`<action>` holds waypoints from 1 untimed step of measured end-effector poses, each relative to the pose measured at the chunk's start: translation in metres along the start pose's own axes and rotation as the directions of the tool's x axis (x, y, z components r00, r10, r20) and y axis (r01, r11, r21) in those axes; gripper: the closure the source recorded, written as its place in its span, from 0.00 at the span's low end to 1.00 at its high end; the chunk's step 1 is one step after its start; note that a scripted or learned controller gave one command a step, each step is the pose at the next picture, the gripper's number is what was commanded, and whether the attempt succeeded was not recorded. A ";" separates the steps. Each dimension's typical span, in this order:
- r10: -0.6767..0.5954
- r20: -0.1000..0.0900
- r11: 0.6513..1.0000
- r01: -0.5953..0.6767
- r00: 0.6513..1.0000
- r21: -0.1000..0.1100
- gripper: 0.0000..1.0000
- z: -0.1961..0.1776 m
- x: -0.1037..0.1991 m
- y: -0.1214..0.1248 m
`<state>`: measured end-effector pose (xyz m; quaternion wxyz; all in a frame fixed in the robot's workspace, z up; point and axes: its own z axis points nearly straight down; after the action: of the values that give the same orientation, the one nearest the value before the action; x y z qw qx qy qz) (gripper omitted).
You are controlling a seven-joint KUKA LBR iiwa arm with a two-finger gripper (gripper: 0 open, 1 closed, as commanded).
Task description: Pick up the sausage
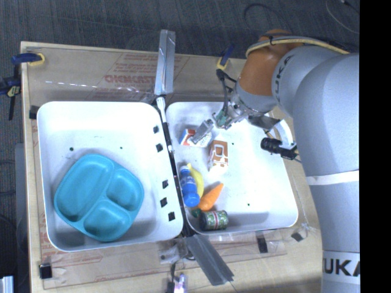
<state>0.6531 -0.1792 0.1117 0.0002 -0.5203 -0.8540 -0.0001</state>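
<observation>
My gripper (pixel 200 133) is low in the right bin (pixel 269 191), near its back left corner, and points toward the divider. A small reddish item (pixel 187 135), which looks like the sausage, lies right at the gripper's tip on its left. It touches the tip or is partly covered by it, and I cannot tell whether it is gripped. The arm's orange band (pixel 261 72) hangs over the bin's back edge.
Just in front of the gripper lies a brown and white packet (pixel 219 154). A blue bottle (pixel 189 188), a yellow banana (pixel 197 179), an orange carrot (pixel 211 197) and a green can (pixel 214 220) crowd the front left. A blue divided plate (pixel 98 195) sits in the left bin (pixel 61 124).
</observation>
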 end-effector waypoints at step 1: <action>-0.125 -0.003 0.992 0.125 0.992 0.003 0.00 0.009 0.014 -0.045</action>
<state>0.6069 -0.1868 0.1030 0.0021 -0.4658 -0.8849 0.0006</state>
